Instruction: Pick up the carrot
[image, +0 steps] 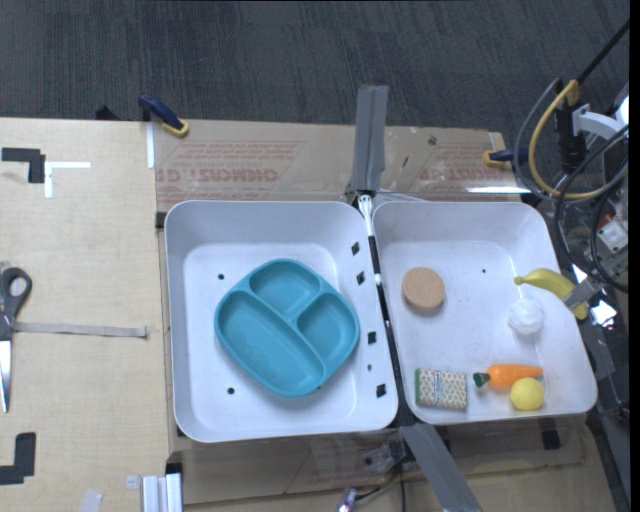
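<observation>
A dark grey carpeted floor runs across the top. Below it lies a pale wooden bench (scissors rest at its left edge), with brown cardboard taped down behind two white bins under even light.

Right edge, your arm's side: a yellow-and-black cable loop hangs up top, with thin black cables trailing down below it. A white fitting sits beside the loop. Can't tell which arm part they attach to.
</observation>
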